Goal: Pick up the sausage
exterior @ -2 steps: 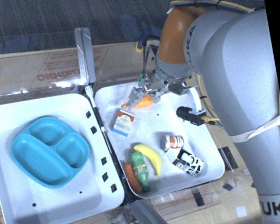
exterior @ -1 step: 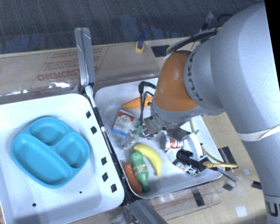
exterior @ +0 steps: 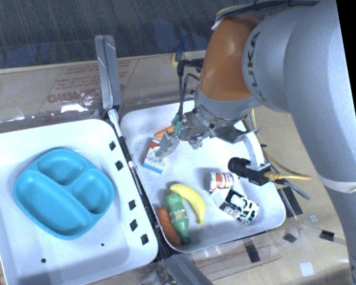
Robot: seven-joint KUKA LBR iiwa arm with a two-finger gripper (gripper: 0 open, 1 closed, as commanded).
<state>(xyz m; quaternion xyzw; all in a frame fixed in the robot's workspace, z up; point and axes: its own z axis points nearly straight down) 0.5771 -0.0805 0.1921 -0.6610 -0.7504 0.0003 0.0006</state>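
Observation:
The sausage (exterior: 166, 227) is a short reddish-orange piece lying against the left wall of the right bin (exterior: 272, 214), near the front corner. A green bottle (exterior: 178, 217) lies right beside it, touching it on the right. My gripper (exterior: 172, 138) hangs over the back left part of the same bin, above a small white and blue packet (exterior: 154, 156). It is well behind the sausage and apart from it. The arm's orange band (exterior: 228, 58) and grey body cover the bin's back right.
A yellow banana (exterior: 191, 199) lies next to the green bottle. A small red and white can (exterior: 221, 180) and a black and white object (exterior: 240, 206) sit at the bin's front right. The left bin (exterior: 9, 270) holds a blue divided plate (exterior: 64, 191).

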